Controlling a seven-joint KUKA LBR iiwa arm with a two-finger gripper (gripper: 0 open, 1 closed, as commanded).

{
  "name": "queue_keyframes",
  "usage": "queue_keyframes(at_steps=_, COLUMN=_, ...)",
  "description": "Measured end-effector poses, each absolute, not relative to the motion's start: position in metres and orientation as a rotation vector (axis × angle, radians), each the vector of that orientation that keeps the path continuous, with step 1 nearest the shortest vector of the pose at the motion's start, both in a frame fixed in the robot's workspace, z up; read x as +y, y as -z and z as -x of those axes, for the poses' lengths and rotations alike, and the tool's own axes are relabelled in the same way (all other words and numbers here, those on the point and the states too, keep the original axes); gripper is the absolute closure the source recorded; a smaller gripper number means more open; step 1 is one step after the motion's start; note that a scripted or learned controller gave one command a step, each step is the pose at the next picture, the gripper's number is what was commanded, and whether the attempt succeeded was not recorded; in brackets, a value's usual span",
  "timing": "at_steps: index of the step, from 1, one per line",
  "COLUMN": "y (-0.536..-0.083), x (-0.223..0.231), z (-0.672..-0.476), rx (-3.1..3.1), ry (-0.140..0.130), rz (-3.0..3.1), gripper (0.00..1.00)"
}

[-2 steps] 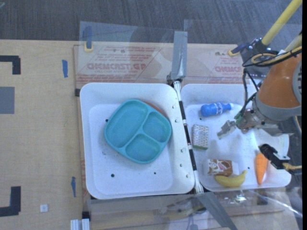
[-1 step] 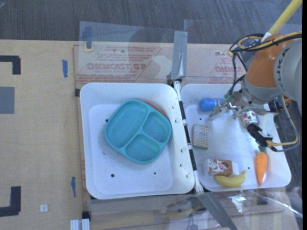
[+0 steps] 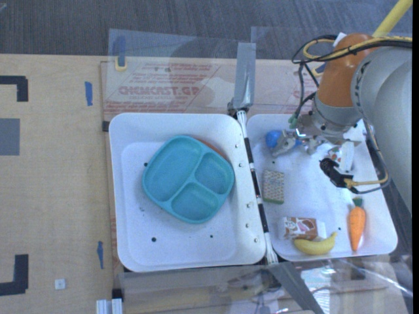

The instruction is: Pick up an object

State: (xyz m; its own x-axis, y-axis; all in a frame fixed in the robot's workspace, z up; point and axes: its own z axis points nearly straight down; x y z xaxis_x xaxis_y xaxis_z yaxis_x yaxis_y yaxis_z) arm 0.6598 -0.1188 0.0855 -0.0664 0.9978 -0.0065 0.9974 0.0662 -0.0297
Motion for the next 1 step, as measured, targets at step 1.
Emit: queue_keyframes(at_steps=1, y=-0.0925, x=-0.1177, z=-0.6576, rx=-2.277, ry=-0.049, rz=2.129, gripper=1.0)
